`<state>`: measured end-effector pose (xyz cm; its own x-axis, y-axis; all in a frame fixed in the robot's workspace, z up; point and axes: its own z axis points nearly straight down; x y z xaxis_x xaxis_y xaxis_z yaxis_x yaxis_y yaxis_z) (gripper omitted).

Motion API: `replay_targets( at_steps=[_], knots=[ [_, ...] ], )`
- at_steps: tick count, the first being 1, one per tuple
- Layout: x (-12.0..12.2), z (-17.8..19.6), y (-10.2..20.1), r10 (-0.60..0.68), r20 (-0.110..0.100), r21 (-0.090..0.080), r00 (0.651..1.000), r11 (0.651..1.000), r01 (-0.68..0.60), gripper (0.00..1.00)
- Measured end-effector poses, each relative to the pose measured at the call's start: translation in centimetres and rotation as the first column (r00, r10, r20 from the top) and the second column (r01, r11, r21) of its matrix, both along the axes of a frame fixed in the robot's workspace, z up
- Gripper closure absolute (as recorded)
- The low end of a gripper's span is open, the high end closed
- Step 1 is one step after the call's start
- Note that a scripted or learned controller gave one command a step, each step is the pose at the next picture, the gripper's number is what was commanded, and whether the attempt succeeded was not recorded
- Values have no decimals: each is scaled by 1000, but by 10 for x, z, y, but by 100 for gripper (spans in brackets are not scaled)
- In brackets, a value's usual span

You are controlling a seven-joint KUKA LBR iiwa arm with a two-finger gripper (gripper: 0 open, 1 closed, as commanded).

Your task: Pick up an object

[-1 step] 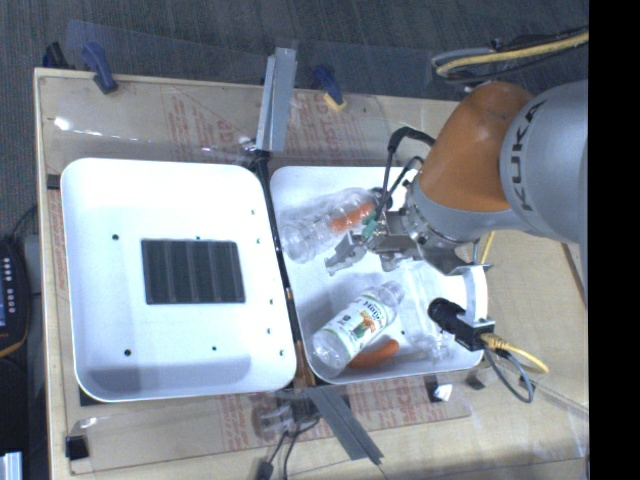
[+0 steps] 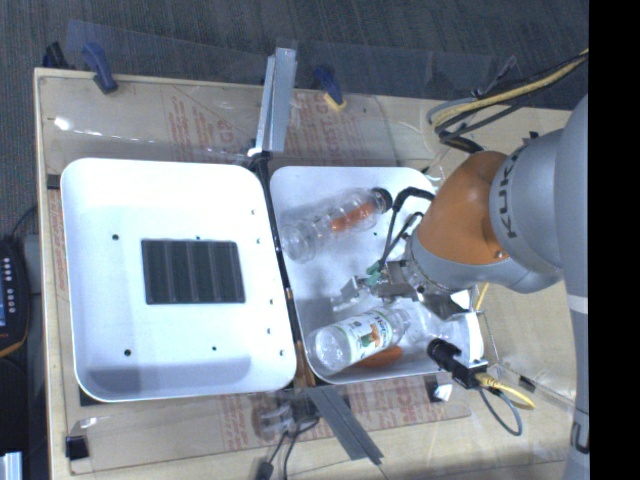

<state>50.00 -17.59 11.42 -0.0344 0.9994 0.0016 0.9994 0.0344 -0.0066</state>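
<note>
Claw (image 2: pixel 385 283) sits low in your right-hand shallow white bin (image 2: pixel 330 183), hovering between the two clear plastic bottles; whether it has closed on anything you cannot tell. One orange-labelled bottle (image 2: pixel 362 336) lies just below it, the other (image 2: pixel 330 223) up toward the far wall. Looks like the approach; next you need a clean descent onto one bottle.

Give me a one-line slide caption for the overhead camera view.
Robot arm reaches into the right bin, its end effector low between two clear bottles; a dark ridged panel lies in the left bin.
</note>
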Motion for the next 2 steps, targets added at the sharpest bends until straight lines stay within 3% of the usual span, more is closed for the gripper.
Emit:
replay_targets(
  at_steps=[1, 2],
  knots=[
    [23, 22, -22, 9, 3, 0, 1000, 1000, -9, 0],
    [-19, -20, -31, 119, 14, 0, 993, 993, -119, 0]
  ],
)
